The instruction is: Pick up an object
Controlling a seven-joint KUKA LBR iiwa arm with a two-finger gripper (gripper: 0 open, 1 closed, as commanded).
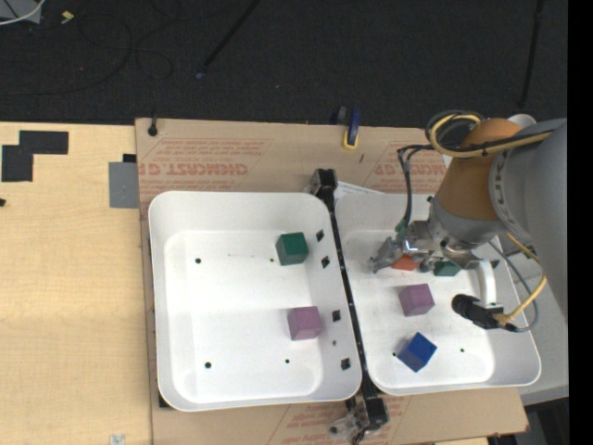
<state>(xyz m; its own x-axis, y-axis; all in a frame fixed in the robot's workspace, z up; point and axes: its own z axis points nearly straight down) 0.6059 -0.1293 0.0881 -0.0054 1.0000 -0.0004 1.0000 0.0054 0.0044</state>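
- Hovering low in your right bin [519, 364], the gripper [405, 260] pinches a red block [405, 263].
- Purple block [416, 298] and blue block [417, 351] lie nearby.

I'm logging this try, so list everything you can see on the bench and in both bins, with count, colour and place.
Bins: two, white, side by side on the bench.
Green cube: one, left bin, upper right.
Purple cubes: two; left bin, lower right; right bin, centre.
Blue cube: one, right bin, near front.
Red object: one, partly hidden, right bin, at the gripper.
Clamp: one, blue and yellow, board's back edge.
Gripper: one, over the right bin; arm grey with orange band.
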